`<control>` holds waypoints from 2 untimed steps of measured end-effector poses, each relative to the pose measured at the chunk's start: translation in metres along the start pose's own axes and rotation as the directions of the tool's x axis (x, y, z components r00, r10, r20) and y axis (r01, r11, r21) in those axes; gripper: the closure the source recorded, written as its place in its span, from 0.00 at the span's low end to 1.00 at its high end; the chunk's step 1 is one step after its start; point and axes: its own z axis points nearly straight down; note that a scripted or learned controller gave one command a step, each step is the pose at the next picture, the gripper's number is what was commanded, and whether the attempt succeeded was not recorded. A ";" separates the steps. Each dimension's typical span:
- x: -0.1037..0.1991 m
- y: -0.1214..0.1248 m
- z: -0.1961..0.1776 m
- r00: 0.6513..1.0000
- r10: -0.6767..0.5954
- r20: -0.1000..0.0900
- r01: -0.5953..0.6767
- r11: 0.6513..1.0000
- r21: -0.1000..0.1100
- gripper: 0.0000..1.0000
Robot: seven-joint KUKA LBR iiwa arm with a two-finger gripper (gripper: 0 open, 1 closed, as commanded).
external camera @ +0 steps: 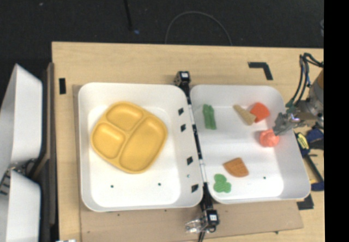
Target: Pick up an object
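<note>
My gripper (283,123) reaches in at the right rim of the right bin (272,192). Just below and left of its tip lies a small pink-red object (266,138), very close to it or touching it; I cannot tell which. Further up in the same bin sit an orange-red piece (260,110) and, against it, a tan wedge (244,114). A green block (209,116) lies near the bin's left wall. An orange-brown slice (236,167) and a green clover-shaped piece (221,183) lie toward the front.
The left bin (92,192) holds a yellow divided plate (129,136). Cables (303,80) hang by the arm at the right edge. Black clips (182,78) mark the seam between the bins. A white box (22,121) stands off the bench's left side.
</note>
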 end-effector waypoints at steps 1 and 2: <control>-0.001 0.002 -0.042 1.000 -0.002 0.000 0.002 1.000 0.001 1.00; 0.053 0.026 -0.036 1.000 -0.004 -0.003 0.004 1.000 0.005 1.00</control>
